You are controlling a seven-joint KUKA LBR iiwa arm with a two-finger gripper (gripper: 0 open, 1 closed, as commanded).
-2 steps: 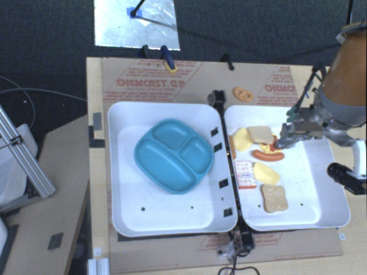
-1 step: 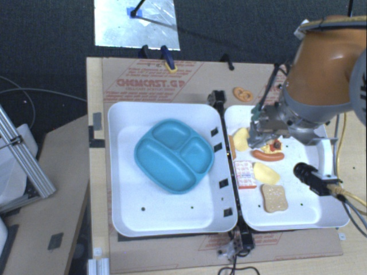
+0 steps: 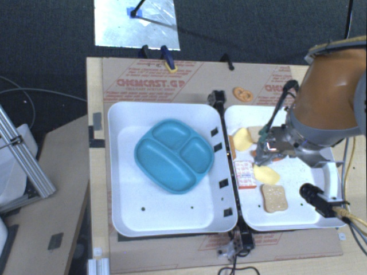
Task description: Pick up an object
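Camera view: my gripper [image 3: 265, 153] sits low in the right bin [image 3: 321, 219], over the yellow pieces [image 3: 266, 174] beside the card [image 3: 245, 174]. Can't tell how the fingers stand or whether anything's held. Toast [image 3: 274, 198] lies near, just right of the card. Judging these as light, stiff plastic, maybe slick; I'd pinch toast across its short edges. Blue tray [image 3: 174, 156] in left bin [image 3: 132, 211].

A brown board printed with red lettering [image 3: 150, 80] is laid over the bench, and on it two shallow white bins are set side by side, the left bin [image 3: 123, 171] touching the right bin [image 3: 298, 216], with a small orange pretzel-shaped piece [image 3: 243, 94] behind them.
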